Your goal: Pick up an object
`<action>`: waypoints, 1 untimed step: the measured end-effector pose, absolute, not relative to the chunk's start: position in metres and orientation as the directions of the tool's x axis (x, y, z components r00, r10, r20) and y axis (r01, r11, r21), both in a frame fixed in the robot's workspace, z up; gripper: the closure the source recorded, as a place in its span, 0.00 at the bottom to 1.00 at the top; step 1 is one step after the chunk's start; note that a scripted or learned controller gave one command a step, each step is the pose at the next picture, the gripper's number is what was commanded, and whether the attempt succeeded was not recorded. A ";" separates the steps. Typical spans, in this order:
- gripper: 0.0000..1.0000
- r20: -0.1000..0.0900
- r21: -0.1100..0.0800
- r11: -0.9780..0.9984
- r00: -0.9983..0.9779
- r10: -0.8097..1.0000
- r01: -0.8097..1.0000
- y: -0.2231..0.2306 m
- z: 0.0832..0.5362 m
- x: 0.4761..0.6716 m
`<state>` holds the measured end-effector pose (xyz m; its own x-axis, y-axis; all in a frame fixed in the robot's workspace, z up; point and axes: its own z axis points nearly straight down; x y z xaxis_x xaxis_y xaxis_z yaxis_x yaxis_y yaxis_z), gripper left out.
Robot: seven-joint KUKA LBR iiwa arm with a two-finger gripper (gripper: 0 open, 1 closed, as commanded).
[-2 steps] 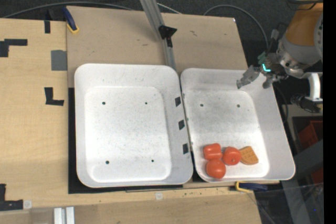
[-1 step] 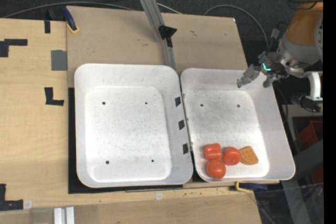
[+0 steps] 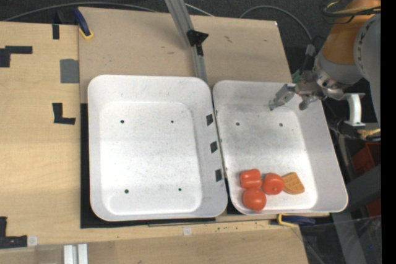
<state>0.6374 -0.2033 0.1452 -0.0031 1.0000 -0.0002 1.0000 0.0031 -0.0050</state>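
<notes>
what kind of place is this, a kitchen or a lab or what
Most likely a robotics lab bench set up for grasping trials. A robot arm with a gripper reaches over two white bins, and one bin holds a few small toy-like red items.

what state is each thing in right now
end effector: fingers spread open, holding nothing, over the right bin's far end
tomatoes: three, clustered at the right bin's near end, touching each other
orange piece: lying flat, beside the tomatoes
right bin: flat on the bench
left bin: flat on the bench
</notes>
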 end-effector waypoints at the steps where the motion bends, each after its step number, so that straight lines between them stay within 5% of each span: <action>1: 0.00 0.000 -0.007 0.002 -0.002 1.000 1.000 -0.202 0.091 0.636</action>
<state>0.6358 -0.2019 0.0906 -0.0024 1.0000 0.0003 1.0000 0.0024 -0.0068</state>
